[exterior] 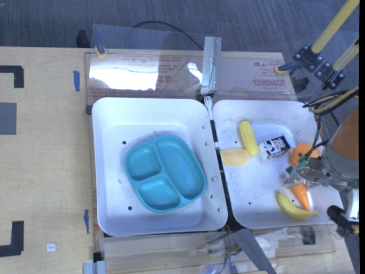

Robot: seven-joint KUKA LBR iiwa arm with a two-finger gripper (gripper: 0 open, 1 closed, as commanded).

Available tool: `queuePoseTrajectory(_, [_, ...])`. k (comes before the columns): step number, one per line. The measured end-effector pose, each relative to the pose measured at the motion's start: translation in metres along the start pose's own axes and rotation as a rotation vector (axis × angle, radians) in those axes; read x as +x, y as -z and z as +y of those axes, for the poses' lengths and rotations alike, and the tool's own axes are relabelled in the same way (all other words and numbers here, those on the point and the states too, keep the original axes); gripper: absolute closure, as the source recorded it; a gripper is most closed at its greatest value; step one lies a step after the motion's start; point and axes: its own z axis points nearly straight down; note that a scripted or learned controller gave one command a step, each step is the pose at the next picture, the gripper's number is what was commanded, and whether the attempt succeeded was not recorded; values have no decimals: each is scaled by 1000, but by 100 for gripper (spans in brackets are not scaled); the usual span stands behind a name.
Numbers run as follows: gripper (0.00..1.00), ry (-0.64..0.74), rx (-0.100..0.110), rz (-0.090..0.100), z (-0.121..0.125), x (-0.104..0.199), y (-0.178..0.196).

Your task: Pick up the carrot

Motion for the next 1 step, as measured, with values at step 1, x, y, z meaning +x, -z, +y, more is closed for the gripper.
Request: queuePoseTrajectory(1, [100,-70,1,1,70,75,151])
